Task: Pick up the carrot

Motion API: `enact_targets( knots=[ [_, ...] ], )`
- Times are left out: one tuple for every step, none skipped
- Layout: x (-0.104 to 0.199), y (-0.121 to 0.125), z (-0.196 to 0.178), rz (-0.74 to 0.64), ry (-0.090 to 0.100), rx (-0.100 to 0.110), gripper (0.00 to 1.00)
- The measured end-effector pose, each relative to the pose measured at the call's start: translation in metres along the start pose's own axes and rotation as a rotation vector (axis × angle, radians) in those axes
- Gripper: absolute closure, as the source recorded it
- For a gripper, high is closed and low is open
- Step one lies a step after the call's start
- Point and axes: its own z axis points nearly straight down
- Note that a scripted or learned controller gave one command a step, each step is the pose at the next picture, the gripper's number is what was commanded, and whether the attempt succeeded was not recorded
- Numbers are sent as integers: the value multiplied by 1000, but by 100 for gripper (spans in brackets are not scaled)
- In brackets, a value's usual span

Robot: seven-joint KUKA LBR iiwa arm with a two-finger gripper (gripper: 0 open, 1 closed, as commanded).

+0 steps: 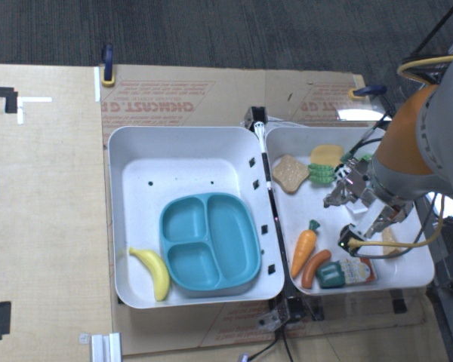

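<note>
The right bin (298, 140) holds the carrot (304, 249) at 7 o'clock, near its left wall. The claw (341, 194) hovers mid-bin, and I cannot tell its state. The left bin (136, 172) holds a plate (211, 240) and a banana (157, 270).

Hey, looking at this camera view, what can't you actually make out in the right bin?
Pale tan thing, camera view: mostly covered by the arm; unidentifiable.
Right bin, far-right floor: hidden under the arm.
Green ridged item: too small to name.
Packet label: too small to read, partly under a dark green block.
The carrot itself shows fully.
</note>
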Motion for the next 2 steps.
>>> enact_targets(
  knots=[
    [-22, -30, 44, -81, 12, -12, 0],
    [-20, -29, 45, 77, 17, -26, 0]
  ],
)
